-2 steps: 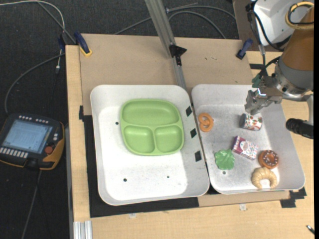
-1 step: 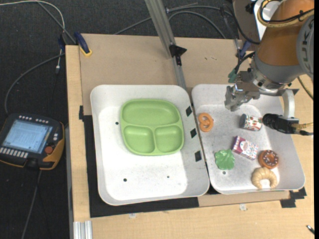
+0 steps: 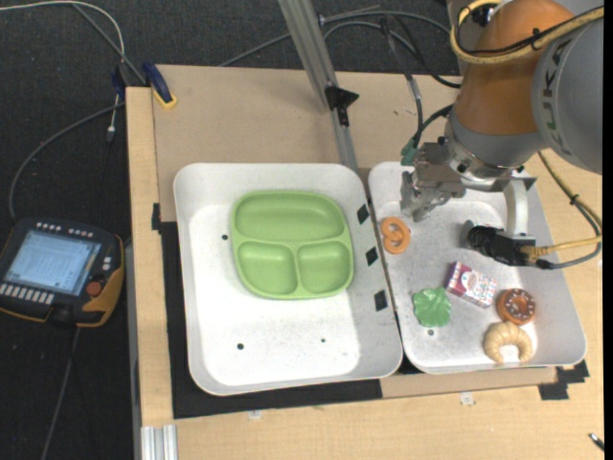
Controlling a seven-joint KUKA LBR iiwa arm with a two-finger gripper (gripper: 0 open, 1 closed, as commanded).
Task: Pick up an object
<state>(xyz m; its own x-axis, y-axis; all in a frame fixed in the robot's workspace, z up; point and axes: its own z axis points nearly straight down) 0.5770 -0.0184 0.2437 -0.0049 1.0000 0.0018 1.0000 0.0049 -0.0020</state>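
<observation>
My gripper (image 3: pixel 419 206) hangs over the back left of the right bin (image 3: pixel 551 262), its fingertips just above and behind an orange pretzel (image 3: pixel 394 235) near that bin's left wall. Nothing shows between the fingers. Toward the front of this bin lie a green leafy piece (image 3: pixel 432 307), a small pink and white box (image 3: pixel 470 285), a chocolate doughnut (image 3: pixel 517 306) and a tan croissant (image 3: pixel 509 341).
The left bin (image 3: pixel 206 353) holds a green three-compartment tray (image 3: pixel 290 243). A slanted metal pole (image 3: pixel 316 65) rises behind the bins. A teach pendant (image 3: pixel 57 271) lies on the floor at the left, off the bench.
</observation>
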